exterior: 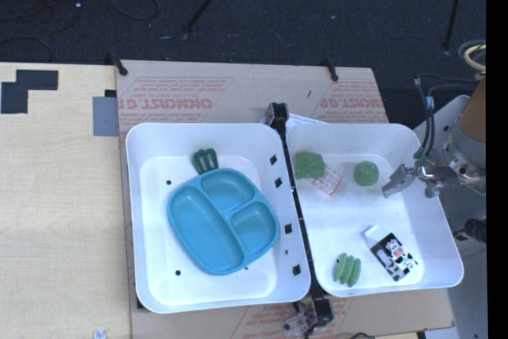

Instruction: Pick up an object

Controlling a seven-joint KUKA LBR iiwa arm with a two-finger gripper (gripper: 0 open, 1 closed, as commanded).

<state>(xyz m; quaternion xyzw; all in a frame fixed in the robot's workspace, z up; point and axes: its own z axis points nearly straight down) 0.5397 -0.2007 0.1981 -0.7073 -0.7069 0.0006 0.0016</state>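
Note:
My gripper (413, 183) hovers over the right edge of the right bin (439, 275). It is open, with nothing between its fingers. Just to its left lies a small green ball (366, 173). Further left are a lumpy green piece (309, 165) and a flat pink-and-white packet (327, 183). Near the bin's front are a black-and-white box (394, 255) and a ridged green item (347, 269).
The left bin (136, 210) holds a blue divided plate (222, 222) and a small dark green piece (205, 161) at the plate's far edge. A black divider (287, 202) runs between the bins. Cardboard lies under both bins.

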